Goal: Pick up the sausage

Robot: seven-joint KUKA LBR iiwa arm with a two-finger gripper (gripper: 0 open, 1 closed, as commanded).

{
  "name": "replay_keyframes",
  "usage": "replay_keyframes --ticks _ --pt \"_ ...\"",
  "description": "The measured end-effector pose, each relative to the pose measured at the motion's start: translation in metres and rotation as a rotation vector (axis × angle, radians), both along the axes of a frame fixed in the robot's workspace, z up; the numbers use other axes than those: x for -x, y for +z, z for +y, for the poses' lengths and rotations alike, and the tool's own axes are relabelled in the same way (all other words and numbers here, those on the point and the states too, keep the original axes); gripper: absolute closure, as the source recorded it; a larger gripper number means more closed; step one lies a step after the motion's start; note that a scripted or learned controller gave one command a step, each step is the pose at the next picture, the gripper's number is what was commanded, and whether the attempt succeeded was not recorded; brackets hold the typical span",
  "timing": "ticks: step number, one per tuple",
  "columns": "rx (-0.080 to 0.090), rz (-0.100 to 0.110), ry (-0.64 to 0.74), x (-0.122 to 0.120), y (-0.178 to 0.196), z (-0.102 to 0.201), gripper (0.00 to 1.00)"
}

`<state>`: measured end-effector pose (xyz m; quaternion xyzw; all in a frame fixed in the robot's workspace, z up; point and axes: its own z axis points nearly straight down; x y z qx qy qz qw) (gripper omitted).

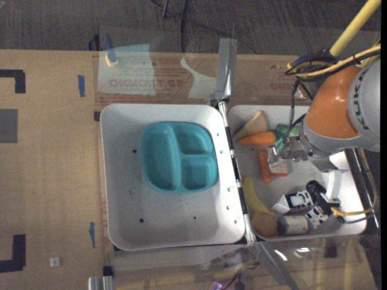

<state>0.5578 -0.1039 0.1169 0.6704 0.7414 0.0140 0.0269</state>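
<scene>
Near edge: a grey strip of bench below the two white bins, with glare off a clear sheet.

Right bin, front [357, 225]: a banana [254, 197] lies along the left wall, a round brown piece [264, 223] at its lower end. Beside that lie a small can [292, 225] on its side and a black-and-white clutter of small parts [309, 201].

Sausage [264, 167]: reddish-orange, lying lengthways in the middle of the right bin, just left of the gripper and touching or nearly touching it.

Gripper [279, 161]: low over the right bin, hard against the sausage's right side. From here I cannot tell how wide it stands or whether it has hold of anything.

Arm [338, 116]: grey with an orange band, reaching in from the right over the bin's far half.

Right bin, back: a carrot [256, 139] lies crosswise above the sausage, its green top [282, 130] toward the arm. A tan wedge [256, 123] sits behind it near the far wall.

Left bin [121, 204]: a teal tray [179, 156] with three wells sits slightly off centre, toward the back.

Far side: brown cardboard [48, 162] with blue tape marks, a clear sheet [157, 71] and dark cables [175, 5] on the floor beyond.
</scene>
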Motion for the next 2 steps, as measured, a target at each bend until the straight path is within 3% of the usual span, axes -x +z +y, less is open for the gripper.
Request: replay_keyframes --ticks 1,2 --pt "0.0 0.001 0.0 0.0 0.0 0.0 0.0" --pt "-0.006 0.041 0.089 0.044 -0.026 0.006 0.0"
